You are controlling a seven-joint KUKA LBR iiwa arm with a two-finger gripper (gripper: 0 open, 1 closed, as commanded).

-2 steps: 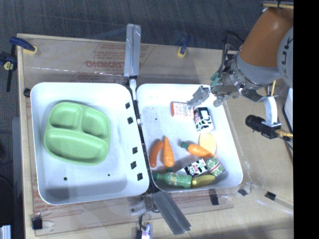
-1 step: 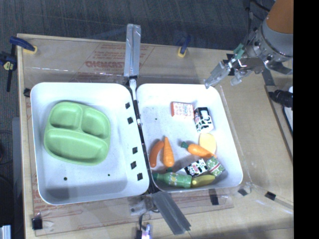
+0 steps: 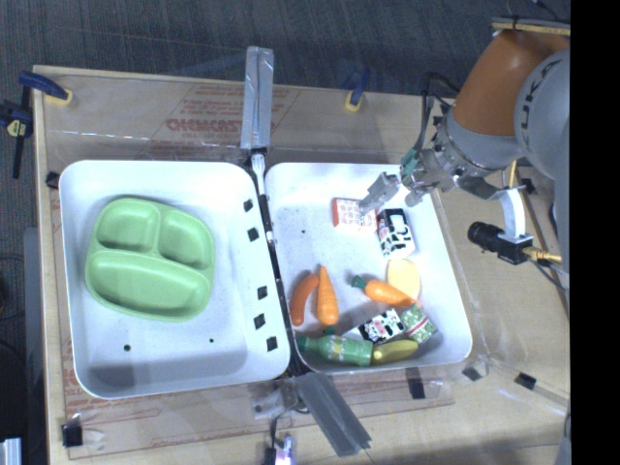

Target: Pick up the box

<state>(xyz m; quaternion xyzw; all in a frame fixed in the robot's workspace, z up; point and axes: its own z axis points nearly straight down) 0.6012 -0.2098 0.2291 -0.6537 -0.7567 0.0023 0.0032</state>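
Right bin holds a small red-and-white box.

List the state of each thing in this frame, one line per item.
tool: over the right bin, right beside the box, holding nothing visible
box: lying flat in the right bin, not lifted
green tray: flat in the left bin
two carrots: lying side by side
green bottle: on its side

- One fixed camera looks down at a slant from above the counter.
- It stands far enough back to take in both white bins.
- The arm enters right of them.
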